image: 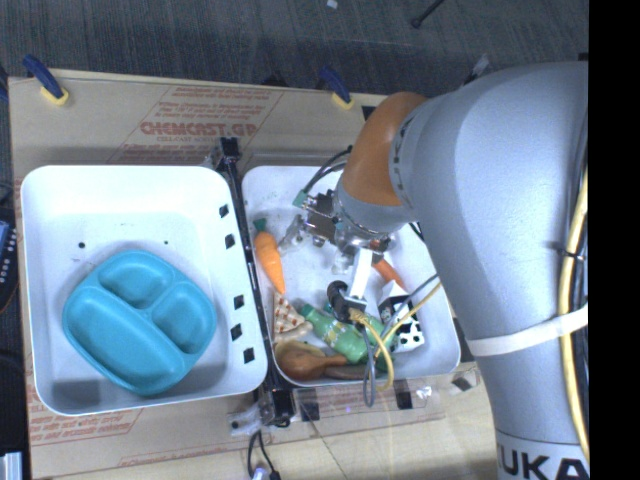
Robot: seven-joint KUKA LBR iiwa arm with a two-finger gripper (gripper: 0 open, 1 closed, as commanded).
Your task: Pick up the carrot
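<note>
I count two white bins: the left bin [40, 268] and the right bin [270, 183], side by side and touching along their middle walls. The left one holds one blue plate [140, 318] with three compartments, lying toward the near left corner.

The right bin is crowded. There is one carrot [268, 259], lying along the bin's left wall with its thin tip pointing toward the near side. My gripper [340, 236] hangs over the middle of this bin, just right of the carrot and not on it. From here I cannot tell whether my gripper is open or closed. Nothing shows in its grasp.

Near the front edge lie one green bottle [338, 333], one brown piece [305, 360], one checked wedge [289, 316] and one black-and-white dotted cube [408, 336], packed close together. One small orange piece [386, 269] sits just right of my wrist.

The carrot has the wall tight on its left and a little bare floor on its right. The far end of the bin is open.

Both bins rest on a printed cardboard sheet [200, 118] held by two blue clamps [45, 78] at its far edge. Beyond that is dark carpet [200, 18].
</note>
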